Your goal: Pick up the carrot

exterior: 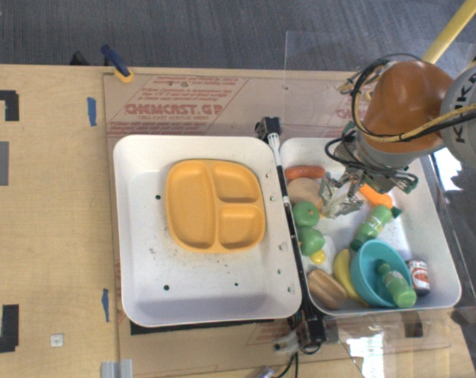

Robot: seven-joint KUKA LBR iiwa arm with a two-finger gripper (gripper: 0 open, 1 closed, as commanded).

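The carrot [377,195] is a short orange piece lying in the right bin [444,242], near its upper middle, partly under the arm's wrist. My gripper [340,196] hangs just left of the carrot, over the bin floor, between the carrot and a tan bun-like item [304,189]. Its metal fingers [329,190] look spread open with nothing between them. The big orange band of the arm [402,99] hides the bin's far right corner.
The right bin is crowded: a red sausage [305,172], green fruit [306,213], a green bottle [371,226], a banana [343,272], a teal bowl [370,268] holding another bottle, a small can [418,274]. The left bin [135,235] holds a yellow divided plate [216,205].
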